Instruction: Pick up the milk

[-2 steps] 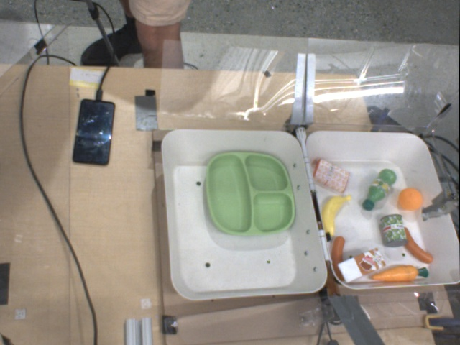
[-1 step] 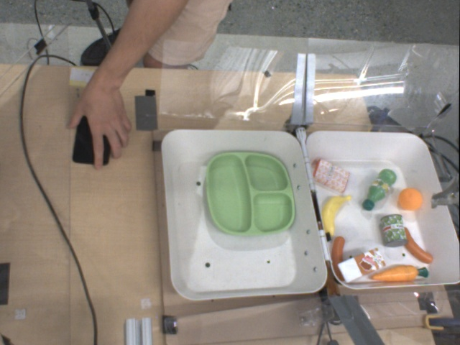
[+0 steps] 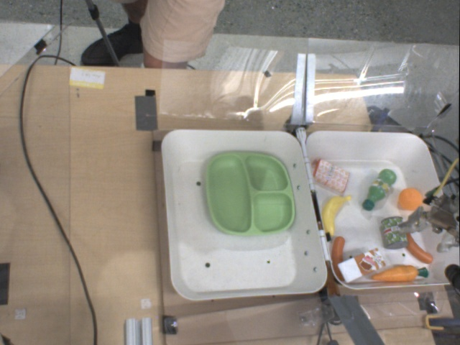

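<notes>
The milk (image 3: 363,263), as best I can judge, is the small carton with a white end and a reddish printed body lying on its side in the right bin (image 3: 359,144), close to the bin's near wall. Its long axis runs roughly left to right, tilted a little, with the white end toward the left. An orange carrot (image 3: 399,272) lies just beside it along the near wall, and a red sausage-like piece (image 3: 338,249) sits just to its left.

The gripper (image 3: 433,218) reaches in at the right edge of the same bin, above a green patterned packet (image 3: 392,231). Whether it is spread or closed cannot be told at this size, and nothing can be seen in its hold.

The milk therefore lies toward the left and nearer the front wall from the gripper, with the packet between them. A banana (image 3: 333,212), a pink packet (image 3: 331,176), a green bottle (image 3: 379,187) and an orange (image 3: 410,198) lie farther back. The left bin (image 3: 237,275) holds a green divided plate (image 3: 251,193).
</notes>
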Available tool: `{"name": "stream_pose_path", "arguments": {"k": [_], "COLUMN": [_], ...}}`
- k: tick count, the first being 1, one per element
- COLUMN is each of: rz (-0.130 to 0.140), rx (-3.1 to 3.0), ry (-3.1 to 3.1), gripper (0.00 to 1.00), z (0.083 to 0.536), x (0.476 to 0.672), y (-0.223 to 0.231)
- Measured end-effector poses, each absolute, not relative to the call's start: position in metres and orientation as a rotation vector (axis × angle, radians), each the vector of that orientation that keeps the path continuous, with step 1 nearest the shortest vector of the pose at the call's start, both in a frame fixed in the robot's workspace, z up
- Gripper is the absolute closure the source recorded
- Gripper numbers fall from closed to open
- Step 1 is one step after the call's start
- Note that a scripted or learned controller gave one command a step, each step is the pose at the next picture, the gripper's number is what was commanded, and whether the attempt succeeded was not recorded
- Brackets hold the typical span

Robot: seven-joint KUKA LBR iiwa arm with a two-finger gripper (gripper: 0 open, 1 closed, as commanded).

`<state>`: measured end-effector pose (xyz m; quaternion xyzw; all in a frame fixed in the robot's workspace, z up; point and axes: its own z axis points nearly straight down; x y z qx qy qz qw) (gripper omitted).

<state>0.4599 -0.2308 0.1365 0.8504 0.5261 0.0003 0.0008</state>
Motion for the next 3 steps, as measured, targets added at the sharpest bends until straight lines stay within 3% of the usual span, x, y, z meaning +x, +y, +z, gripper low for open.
{"name": "stream_pose_path", "arguments": {"k": [1,2,3], "rz": [0.004,0.005,0.001], "rx": [2.795,2.995,2.997], "ry": [1.426,0.936,0.937], "gripper": [0.00,0.00,0.00], "z": [0.215,0.248,0.203], "x": [0.461,0.461,0.460], "y": [-0.232,-0.231,-0.243]}}
